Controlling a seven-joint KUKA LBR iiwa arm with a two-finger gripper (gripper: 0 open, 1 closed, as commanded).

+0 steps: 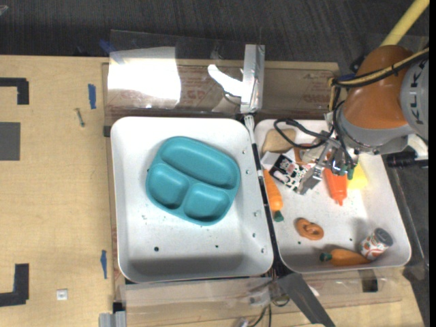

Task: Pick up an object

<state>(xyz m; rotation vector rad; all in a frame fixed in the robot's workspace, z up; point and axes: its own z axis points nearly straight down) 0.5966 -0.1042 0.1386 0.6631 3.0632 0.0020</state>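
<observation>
**Gripper low in the right bin, grasp unconfirmed**

Camera view: the gripper [315,176] sits low in the upper part of the right bin [395,244], amid a tight cluster: an orange carrot-like piece [336,186] just beside it, a yellow piece [357,177] beyond that, a black-and-white item [287,170] on its other side. Whether it is open, closed or gripping anything I cannot tell; cables and clutter hide the tips. A clean pick likely needs one piece isolated, so neighbours are not dragged along.

The bin floor is smooth white. The left bin [129,251] bears a teal divided tray [193,178]. Along the divider lies a second carrot [273,195]; near the front edge, a brown ring-shaped piece [310,229], another carrot [344,256] and a small can [376,243], well apart from the gripper.
</observation>
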